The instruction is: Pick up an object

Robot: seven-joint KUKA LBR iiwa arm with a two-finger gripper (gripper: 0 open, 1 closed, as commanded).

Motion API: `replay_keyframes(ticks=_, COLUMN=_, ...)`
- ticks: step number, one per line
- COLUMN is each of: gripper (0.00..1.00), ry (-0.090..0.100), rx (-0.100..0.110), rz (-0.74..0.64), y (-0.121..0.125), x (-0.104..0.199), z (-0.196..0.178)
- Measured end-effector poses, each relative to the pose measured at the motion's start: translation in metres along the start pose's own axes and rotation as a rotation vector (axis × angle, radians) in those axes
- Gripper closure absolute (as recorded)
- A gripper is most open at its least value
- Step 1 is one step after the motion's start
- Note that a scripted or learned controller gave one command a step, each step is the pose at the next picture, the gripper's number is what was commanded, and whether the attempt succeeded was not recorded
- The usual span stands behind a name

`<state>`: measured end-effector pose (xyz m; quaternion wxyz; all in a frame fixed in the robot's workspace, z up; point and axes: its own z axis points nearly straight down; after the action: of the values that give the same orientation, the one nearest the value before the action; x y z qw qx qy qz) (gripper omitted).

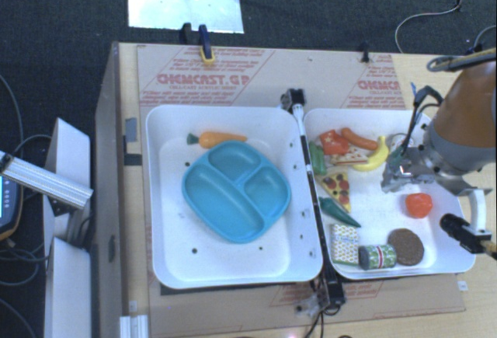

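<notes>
The right bin (446, 259) holds several toy foods: a yellow banana (375, 158), a red pepper (334, 144), a pizza slice (336, 187), a green chilli (336, 209), a small can (377, 256), a brown round patty (405, 246) and an orange-red tomato (418, 205). My gripper (394, 175) hangs low over the bare middle of this bin. It is just right of the banana's tip and up-left of the tomato. The grey and orange arm covers the bin's right side.
The left bin (175, 251) carries a blue divided plate (235, 190) and an orange carrot (220, 139) behind it. A black clamp (295, 100) sits on the ridge between the bins. A black part of the arm (462, 229) juts over the right bin's near right corner.
</notes>
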<state>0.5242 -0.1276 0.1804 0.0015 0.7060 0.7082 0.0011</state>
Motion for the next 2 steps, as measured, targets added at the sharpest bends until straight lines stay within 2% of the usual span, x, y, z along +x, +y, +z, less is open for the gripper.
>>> replay_keyframes(ticks=1, gripper=1.00, ry=-0.001, rx=0.000, rz=-0.002, y=0.1166, x=-0.0438, z=-0.0269)
replay_keyframes(ticks=2, gripper=0.00, ry=-0.001, rx=0.001, rz=-0.002, y=0.1165, x=-0.0436, z=-0.0266)
